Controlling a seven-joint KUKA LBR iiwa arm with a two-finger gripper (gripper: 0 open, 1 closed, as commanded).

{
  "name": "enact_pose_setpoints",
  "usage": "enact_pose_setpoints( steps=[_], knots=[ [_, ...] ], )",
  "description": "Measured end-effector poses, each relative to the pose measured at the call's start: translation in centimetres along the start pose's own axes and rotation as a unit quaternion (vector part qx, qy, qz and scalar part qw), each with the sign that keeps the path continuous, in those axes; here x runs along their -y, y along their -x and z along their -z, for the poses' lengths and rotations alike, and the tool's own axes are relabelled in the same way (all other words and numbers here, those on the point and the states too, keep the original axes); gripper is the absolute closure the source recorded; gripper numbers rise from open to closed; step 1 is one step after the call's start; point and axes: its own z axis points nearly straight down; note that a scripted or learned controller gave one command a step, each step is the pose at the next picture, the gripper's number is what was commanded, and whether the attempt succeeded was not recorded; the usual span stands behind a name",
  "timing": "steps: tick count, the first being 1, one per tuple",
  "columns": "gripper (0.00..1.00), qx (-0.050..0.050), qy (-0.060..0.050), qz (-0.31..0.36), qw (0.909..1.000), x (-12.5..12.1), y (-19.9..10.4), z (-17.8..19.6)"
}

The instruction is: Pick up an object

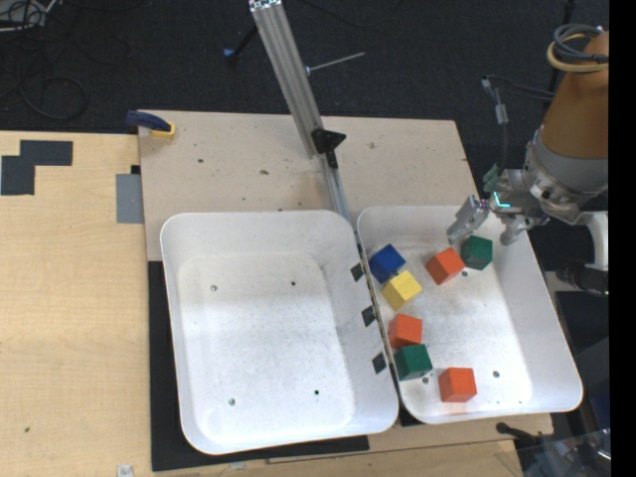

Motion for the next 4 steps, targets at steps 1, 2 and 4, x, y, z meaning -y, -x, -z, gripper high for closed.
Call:
enact_pose_setpoints(
  steps=[1,2,4],
  knots=[
    [0.0,0.0,0.002,0.0,1.0,-0.1,0.0,0.2],
    [0.0,0.0,0.0,-0.001,1.0,0.3,0.0,-4.2],
    [0.0,0.0,0.002,-0.003,1.0,1.0,-0.6,-13.5]
  ],
)
